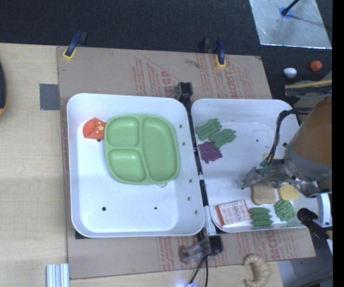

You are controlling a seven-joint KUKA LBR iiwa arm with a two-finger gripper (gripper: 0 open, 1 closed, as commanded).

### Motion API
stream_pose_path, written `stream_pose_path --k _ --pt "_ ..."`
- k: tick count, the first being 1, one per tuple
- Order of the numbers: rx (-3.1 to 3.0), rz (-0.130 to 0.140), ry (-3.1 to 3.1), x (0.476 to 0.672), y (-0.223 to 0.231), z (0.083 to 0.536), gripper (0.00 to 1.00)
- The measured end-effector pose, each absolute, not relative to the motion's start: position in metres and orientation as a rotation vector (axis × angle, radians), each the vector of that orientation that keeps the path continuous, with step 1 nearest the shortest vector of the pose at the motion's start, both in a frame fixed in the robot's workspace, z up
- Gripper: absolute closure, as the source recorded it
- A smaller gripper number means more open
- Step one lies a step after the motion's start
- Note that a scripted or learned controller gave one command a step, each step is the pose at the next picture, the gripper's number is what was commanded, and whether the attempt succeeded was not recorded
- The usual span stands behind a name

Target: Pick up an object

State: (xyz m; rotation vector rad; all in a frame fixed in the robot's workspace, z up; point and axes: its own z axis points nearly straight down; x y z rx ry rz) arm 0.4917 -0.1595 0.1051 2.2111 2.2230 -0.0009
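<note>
My gripper reaches in from the right and hangs low over the right bin, just above and left of a tan bread slice. Beside the bread lie a yellow piece, a green broccoli, a green pod and a red-and-white packet. Farther back in the same bin are two green leafy pieces and a purple grape bunch. The arm hides part of the bin's right side.
The left bin holds a green divided plate and a red toy with a yellow star at its back left. A black divider strip runs between the bins. A tan curled object lies outside at the front.
</note>
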Motion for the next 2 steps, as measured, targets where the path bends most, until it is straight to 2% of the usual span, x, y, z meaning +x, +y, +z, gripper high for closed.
stream_pose_path --k 1,2 --pt "2.225 -0.004 2.225 0.475 -0.199 0.091 0.0" --pt "2.219 -0.005 2.231 0.476 -0.198 0.102 1.0"
